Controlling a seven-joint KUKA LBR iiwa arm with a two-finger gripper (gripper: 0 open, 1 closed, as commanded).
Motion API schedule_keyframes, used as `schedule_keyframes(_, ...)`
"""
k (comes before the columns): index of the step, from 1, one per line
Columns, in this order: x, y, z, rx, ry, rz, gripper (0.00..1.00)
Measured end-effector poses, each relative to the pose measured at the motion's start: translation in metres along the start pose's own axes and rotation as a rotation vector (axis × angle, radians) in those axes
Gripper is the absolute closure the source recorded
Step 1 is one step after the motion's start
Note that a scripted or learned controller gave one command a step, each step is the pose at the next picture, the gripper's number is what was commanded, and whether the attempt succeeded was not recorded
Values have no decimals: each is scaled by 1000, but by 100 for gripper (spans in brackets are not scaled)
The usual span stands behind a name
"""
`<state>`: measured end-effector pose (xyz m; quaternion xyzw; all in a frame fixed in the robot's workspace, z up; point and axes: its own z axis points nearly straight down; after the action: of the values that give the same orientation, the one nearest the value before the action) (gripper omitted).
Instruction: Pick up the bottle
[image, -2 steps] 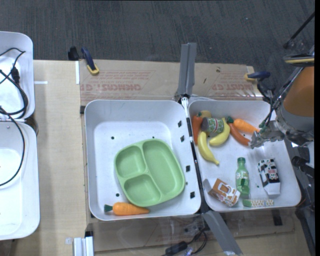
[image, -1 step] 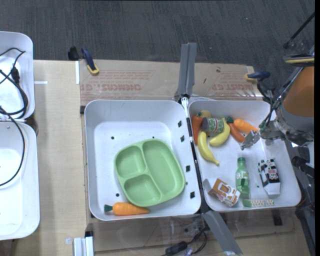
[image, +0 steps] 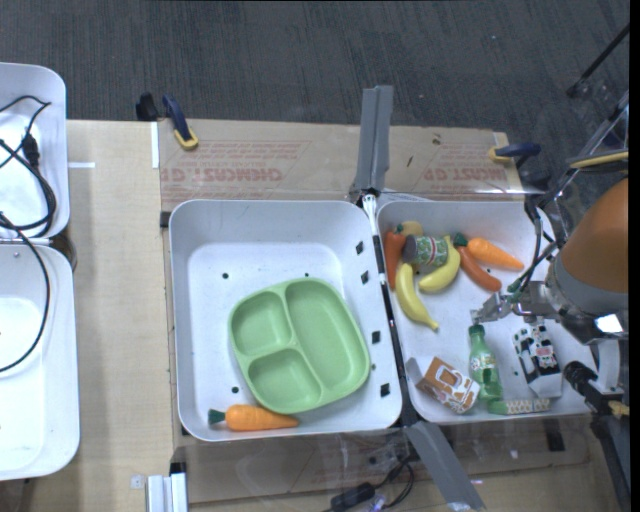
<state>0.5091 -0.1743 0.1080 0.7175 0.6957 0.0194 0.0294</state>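
Green bottle (image: 484, 364) lies in right bin (image: 436, 210) beside snack packet (image: 447, 385); gripper (image: 537, 352) sits just right of it, grip state indeterminate from this view; recommend centring over the bottle's body, clear of the packet.

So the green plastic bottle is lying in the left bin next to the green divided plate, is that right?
Not quite. The green plastic bottle lies in the right white bin, beside an orange snack packet. The green divided plate is in the left white bin, as the camera view shows.
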Motion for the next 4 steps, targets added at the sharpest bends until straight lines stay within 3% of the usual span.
schedule_keyframes(1,67,-28,14,71,11,94,0)
schedule_keyframes(2,56,-35,14,72,12,52,0)
schedule_keyframes(3,59,-23,14,69,17,-122,0)
schedule_keyframes(4,2,-32,15,62,37,-635,0)
